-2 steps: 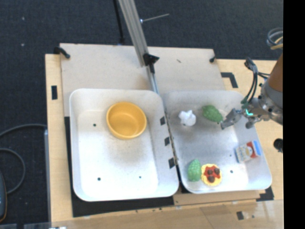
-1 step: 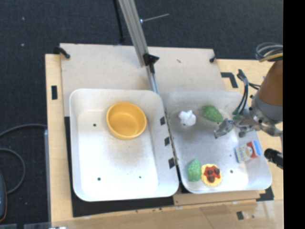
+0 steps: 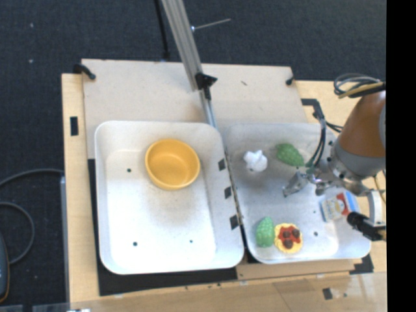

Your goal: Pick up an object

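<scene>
While gripper (image 3: 294, 186) hangs low in right bin (image 3: 260, 255), its fingers look slightly apart w/ nothing between. Nearest obj: green leafy item (image 3: 289, 153), oval, bumpy, just beside gripper toward far wall; long axis runs upper-left to lower-right.

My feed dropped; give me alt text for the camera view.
The gripper hangs over the right bin, nothing between its fingers, near a white object and two green objects. A yellow bowl sits in the left bin.

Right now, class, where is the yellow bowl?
The yellow bowl sits in the left bin, toward its upper middle, well apart from the small items in the right bin.
</scene>
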`<state>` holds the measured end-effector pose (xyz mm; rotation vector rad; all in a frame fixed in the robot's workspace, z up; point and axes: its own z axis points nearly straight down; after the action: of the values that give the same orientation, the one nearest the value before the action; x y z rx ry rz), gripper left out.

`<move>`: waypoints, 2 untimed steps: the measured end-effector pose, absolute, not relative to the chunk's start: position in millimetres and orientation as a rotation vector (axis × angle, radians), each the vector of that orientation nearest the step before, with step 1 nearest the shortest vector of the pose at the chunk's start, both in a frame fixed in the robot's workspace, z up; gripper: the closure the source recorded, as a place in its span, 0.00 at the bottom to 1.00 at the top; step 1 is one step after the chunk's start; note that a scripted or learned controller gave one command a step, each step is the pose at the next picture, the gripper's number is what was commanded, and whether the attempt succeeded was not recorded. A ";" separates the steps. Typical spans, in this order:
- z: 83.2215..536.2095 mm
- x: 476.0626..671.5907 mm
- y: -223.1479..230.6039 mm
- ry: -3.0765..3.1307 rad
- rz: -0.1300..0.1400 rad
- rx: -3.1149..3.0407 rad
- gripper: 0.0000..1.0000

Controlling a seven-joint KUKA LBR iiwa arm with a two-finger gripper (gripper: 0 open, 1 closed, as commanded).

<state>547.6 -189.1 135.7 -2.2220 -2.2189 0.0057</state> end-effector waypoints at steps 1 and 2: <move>99.2 547.3 -190.8 -2.220 0.005 -2.224 0.00; 112.1 548.9 -191.2 -2.219 -0.003 -2.231 1.00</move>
<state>548.9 -191.2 112.1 -2.2314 -2.2190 -0.0035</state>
